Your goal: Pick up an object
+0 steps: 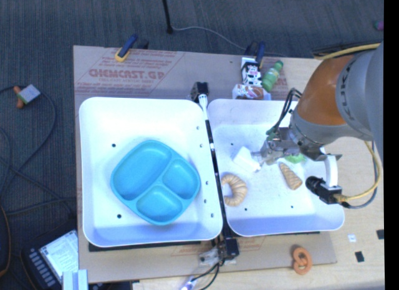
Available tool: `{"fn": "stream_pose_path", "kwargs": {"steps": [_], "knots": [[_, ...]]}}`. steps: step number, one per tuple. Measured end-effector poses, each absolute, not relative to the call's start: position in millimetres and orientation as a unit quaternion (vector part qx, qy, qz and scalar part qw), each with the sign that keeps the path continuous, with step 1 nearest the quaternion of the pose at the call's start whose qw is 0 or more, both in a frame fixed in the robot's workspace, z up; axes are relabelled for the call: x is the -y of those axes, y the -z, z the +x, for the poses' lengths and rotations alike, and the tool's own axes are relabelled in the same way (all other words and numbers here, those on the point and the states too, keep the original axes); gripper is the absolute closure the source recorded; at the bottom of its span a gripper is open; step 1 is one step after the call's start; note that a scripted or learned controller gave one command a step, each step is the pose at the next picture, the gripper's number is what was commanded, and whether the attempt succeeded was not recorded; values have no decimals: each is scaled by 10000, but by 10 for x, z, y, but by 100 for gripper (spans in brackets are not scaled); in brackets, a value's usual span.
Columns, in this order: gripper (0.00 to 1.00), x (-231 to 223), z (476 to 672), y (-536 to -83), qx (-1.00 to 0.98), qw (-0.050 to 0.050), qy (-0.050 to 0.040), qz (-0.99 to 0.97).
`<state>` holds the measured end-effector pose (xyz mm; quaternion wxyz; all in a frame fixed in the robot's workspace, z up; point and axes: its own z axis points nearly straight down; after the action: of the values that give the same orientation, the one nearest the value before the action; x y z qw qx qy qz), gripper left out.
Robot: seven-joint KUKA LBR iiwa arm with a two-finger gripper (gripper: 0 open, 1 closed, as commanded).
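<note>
The tool (272,151) hangs low in the right-hand shallow white bin (268,223), at the end of the grey arm with its orange band (324,98). From this slanted view it cannot be told whether the tool is released, clenched or grasping anything.

Three candidate objects lie close around the tool. A small white angular block (244,158) sits just beside it, on the side toward the other bin, and may be touching the tool; contact cannot be confirmed. It looks light and rigid, with flat faces that would suit a pinch across opposite sides, though smooth plastic could slip. A tan cone-shaped toy (290,175) lies just beside the tool toward the near rim. It appears light and stiff, and its taper would squeeze out of a grip unless taken across the wide end. A tan ring-shaped pastry toy (235,188) rests farther off, toward the divider between the bins. It seems light, perhaps slightly soft, and is best held across one side of the ring. A green item (295,156) peeks out under the tool, too hidden to judge.

The brown board of the worktop (128,73) carries red lettering reading roughly "CHEMCAST GP". A blue three-compartment plastic plate (156,181) fills the left white bin (93,158), well apart from the tool.
</note>
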<state>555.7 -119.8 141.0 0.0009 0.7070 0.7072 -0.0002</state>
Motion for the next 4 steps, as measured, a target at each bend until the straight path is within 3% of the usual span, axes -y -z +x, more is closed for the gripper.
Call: {"fn": "stream_pose_path", "kwargs": {"steps": [1,2,3,4], "knots": [[100,1115,6482,-1364,-7077,9,5,7065],[100,913,6687,-1853,-7076,12,2,7066],[100,420,6683,-1844,-7079,1,5,7063],[100,450,6682,-1845,-7075,8,12,7067]]}}
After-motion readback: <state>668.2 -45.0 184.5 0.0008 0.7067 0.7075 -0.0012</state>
